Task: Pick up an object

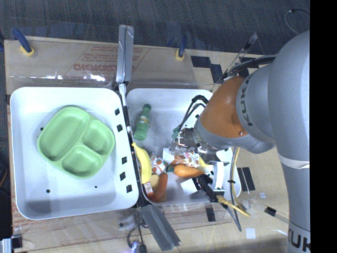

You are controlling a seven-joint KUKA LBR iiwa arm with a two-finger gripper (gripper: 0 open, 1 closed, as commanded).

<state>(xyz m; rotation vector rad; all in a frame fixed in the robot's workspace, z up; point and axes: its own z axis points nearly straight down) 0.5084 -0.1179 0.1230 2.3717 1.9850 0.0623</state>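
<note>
Cardboard-covered bench w/ two shallow white bins side by side; dark carpet beyond on far side. The claw is low in the right white bin, over a clutter pile at its near end; can't tell if it's clenched or released. Just below it lies an orange carrot-shaped toy. Left of that: a brown sausage-like piece, a yellow banana along the divider. Further off, a green bottle. Left white bin holds a light-green sectioned plastic plate.
</note>
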